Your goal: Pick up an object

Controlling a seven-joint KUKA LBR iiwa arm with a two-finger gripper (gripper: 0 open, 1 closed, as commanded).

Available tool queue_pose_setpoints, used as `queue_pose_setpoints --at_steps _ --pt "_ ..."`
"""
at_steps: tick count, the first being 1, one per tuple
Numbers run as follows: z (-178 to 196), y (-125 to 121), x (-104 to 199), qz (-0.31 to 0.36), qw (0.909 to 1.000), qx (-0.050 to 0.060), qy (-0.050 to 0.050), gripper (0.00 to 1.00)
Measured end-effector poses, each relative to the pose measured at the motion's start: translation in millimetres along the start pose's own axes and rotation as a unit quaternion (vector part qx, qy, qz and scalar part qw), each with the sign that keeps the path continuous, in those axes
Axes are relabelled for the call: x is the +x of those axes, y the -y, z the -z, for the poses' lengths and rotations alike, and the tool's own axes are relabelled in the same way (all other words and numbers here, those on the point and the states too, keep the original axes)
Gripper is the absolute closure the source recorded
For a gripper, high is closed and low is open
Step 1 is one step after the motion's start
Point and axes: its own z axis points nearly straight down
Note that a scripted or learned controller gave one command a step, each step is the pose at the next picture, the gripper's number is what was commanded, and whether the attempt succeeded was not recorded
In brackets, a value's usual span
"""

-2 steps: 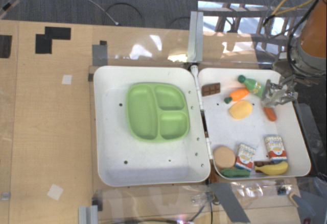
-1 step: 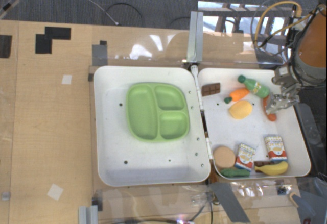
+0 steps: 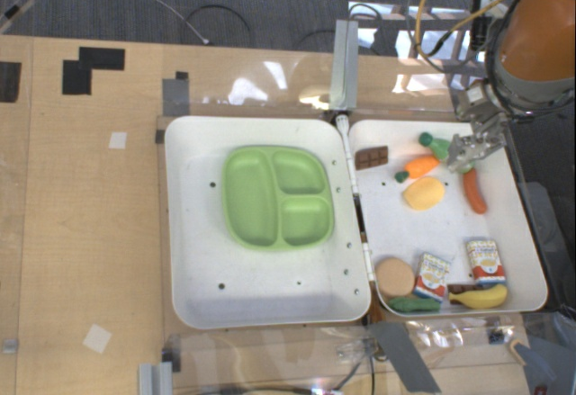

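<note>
Gripper point(image 3: 468, 153) hovering over right bin point(image 3: 531, 258), finger state not discernible; descending squarely between carrot point(image 3: 419, 166) and sausage point(image 3: 474, 193), avoiding lemon point(image 3: 424, 193).

1. The bench point(image 3: 81, 231) looks like pale matt wood.
2. Both bins point(image 3: 193, 231) are smooth white plastic (slightly glossy).
3. The green tray point(image 3: 274, 195) looks like smooth matt plastic.

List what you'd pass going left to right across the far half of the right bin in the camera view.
chocolate bar → carrot → end effector → red sausage. The lemon and the green piece overlap the carrot's span, so I left them out.
</note>
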Motion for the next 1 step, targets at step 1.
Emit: queue_pose_setpoints --at_steps 1 --pt "28.9 -43.0 -80.9 -0.069 0.9976 0.0 0.0 1.0"
